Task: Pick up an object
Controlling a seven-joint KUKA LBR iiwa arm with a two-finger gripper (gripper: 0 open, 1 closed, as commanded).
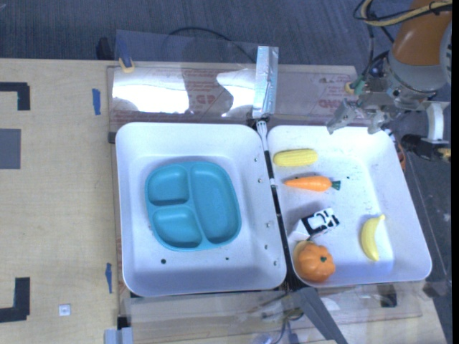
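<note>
The right bin (411,213) holds a yellow corn cob (295,158) at its far left, an orange carrot (310,184) just in front of it, a black-and-white toy car (320,221), an orange pumpkin (315,261) at the near edge, and a yellow banana (371,238) on the right. My gripper (362,120) hangs above the far right corner of this bin, well clear of every object, with nothing between its fingers.
The left bin (136,156) carries a blue divided plate (192,204). A clear plastic wall (186,84) and a metal post (265,81) stand behind the bins. Wooden bench top stretches to the left.
</note>
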